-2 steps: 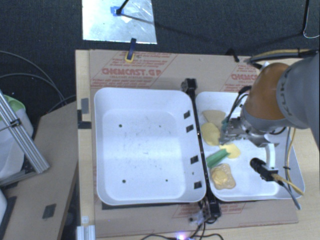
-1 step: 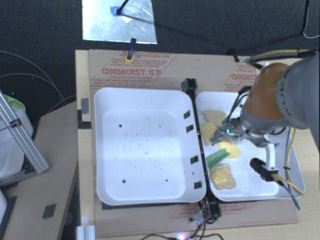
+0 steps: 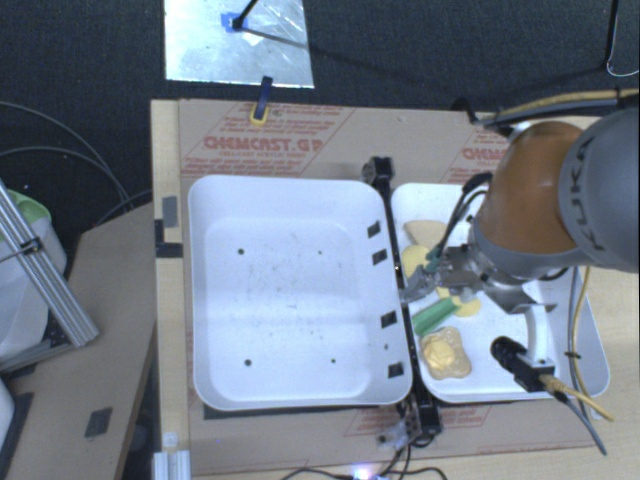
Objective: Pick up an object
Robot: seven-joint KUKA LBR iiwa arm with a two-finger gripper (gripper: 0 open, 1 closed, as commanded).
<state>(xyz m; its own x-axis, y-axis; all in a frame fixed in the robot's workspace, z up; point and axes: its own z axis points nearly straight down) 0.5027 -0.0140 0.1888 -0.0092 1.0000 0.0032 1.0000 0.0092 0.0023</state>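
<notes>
The arm (image 3: pixel 540 203) reaches in from the right and hangs over the right bin (image 3: pixel 590 368), its orange band above the bin's middle. The gripper (image 3: pixel 425 280) sits low at the bin's left side, close to the wall it shares with the left bin (image 3: pixel 290 288). Whether the gripper is wide or narrow cannot be told from this slant, and nothing can be seen held in it.

The green object (image 3: pixel 433 317) lies in the right bin just in front of the gripper, towards the near edge. It is long, tilted, and very close to the gripper's tip; whether the two touch cannot be told. A lumpy yellow object (image 3: pixel 445 354) rests nearer the front wall, just beside the green one. A pale yellow piece (image 3: pixel 424 232) lies towards the back of the bin, and a rounder yellow piece (image 3: pixel 412 260) sits between it and the gripper. Both bins stand side by side on the worktop (image 3: pixel 300 138).
</notes>
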